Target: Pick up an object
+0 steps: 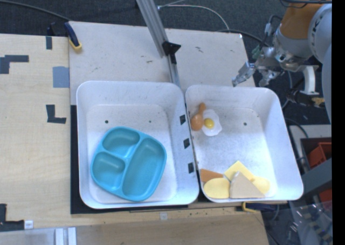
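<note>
The tool (245, 74) hangs above the far rim of the right bin (280, 131). This bin holds a fried egg (209, 123) and cheese pieces (240, 182). A blue plate (128, 162) lies in the left bin (89, 114).

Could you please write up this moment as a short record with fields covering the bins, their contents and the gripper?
left bin: holds a blue divided plate
right bin: fried egg toy beside an orange piece near the back left; yellow and tan pieces at the front
gripper: above the right bin's back edge, nothing seen in it
</note>
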Robot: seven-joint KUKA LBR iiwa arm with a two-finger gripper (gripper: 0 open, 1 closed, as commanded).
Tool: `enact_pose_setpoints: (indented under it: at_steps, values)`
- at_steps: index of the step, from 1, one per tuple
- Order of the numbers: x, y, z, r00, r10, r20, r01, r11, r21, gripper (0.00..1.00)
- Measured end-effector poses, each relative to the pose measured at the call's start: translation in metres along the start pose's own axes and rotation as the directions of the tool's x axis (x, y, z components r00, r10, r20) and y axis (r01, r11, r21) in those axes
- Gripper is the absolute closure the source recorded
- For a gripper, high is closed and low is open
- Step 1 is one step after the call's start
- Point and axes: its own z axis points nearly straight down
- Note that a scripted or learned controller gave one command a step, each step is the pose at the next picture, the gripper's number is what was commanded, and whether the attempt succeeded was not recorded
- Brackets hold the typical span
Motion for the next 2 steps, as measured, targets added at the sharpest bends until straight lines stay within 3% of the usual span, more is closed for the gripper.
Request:
enact_pose_setpoints:
  at_steps: [1,2]
  values:
    - [-0.026,-0.028,-0.103,1.000,0.002,0.001,-0.002,1.000,-0.009,0.00]
    - [-0.035,-0.009,-0.053,1.000,0.001,-0.001,-0.001,1.000,0.002,0.00]
